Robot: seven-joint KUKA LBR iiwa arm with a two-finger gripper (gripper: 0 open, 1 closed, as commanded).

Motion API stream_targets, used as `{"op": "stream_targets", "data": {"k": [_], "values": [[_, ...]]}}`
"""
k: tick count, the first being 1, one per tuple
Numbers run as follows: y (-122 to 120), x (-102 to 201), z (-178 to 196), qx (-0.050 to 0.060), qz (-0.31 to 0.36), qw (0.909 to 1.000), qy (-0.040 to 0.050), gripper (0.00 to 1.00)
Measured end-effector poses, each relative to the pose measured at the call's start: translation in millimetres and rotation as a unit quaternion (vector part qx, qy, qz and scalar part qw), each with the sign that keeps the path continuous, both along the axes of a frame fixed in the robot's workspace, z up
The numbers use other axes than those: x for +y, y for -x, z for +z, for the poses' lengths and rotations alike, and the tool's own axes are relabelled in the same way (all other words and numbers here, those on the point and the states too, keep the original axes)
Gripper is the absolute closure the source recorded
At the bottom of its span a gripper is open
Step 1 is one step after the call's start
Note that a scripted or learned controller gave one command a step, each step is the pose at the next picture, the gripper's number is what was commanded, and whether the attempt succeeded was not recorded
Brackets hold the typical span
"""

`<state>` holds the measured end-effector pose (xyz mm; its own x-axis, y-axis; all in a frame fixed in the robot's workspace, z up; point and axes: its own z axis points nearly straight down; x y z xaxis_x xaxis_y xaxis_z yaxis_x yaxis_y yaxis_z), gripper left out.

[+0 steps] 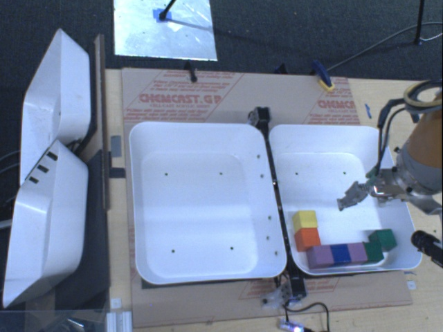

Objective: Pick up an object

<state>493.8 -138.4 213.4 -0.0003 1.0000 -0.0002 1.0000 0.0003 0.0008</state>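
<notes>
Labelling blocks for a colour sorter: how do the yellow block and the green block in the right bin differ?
The yellow block is yellow and sits at the left end of the cluster, directly above the orange block; the green block is dark green, at the right end, near the bin's corner. Both lie in the right bin.

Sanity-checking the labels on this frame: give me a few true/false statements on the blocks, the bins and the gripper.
1. All the blocks lie in the right bin. True.
2. The yellow block sits beside the orange block, touching it. True.
3. The gripper holds the green block. False: nothing shows between its fingers, and the green block lies in the bin near the corner.
4. A blue block lies in the row between purple pieces. True.
5. The arm reaches over the left bin. False: it comes in from the right, over the right bin; the left bin is apart from it.
</notes>
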Motion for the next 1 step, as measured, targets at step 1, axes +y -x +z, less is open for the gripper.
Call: {"op": "stream_targets", "data": {"k": [1], "values": [[-18.8, -36.3, -40.3, 0.002, -0.001, 1.0, -0.0003, 0.0]]}}
